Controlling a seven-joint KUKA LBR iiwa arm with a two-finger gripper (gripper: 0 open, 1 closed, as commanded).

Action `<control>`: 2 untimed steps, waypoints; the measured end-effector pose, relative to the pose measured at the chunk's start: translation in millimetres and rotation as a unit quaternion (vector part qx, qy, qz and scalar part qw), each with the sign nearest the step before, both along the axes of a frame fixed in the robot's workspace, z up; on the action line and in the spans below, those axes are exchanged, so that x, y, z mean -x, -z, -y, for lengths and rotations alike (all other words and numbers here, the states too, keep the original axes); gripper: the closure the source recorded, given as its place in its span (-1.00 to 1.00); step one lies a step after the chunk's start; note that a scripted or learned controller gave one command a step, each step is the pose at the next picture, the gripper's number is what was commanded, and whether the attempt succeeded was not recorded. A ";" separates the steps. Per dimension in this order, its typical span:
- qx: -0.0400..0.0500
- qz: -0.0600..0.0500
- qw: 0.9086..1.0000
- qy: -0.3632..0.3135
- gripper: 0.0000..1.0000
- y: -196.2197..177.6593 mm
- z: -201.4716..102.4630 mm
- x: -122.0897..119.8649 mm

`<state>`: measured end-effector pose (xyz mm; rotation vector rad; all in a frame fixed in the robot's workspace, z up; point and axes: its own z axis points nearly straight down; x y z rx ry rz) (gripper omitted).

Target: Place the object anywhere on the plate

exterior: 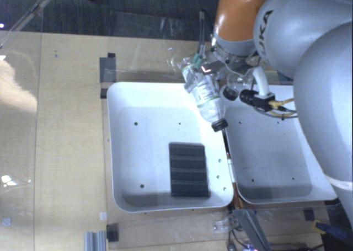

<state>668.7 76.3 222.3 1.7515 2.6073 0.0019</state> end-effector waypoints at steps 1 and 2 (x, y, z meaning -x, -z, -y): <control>0.000 0.001 0.984 -0.180 1.00 54.9 -53.4 59.1; 0.000 0.003 0.941 -0.339 1.00 18.0 -106.8 14.9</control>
